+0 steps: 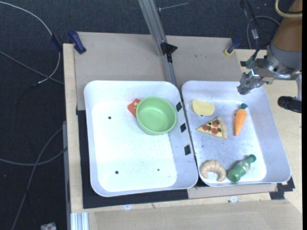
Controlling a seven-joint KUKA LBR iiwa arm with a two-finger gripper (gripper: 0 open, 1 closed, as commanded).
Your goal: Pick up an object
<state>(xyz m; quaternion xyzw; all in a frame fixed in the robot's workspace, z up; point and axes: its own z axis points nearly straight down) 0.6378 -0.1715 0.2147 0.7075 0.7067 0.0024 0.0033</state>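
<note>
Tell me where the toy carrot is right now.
The toy carrot lies in the right bin, near its upper right corner, just right of the pizza slice and below the gripper.

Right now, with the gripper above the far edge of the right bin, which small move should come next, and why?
Probably a short move toward the carrot, then down. The gripper hangs at the right bin's far rim with nothing seen between its fingers, and the carrot lies just in front of it, apart from the pizza slice.
</note>
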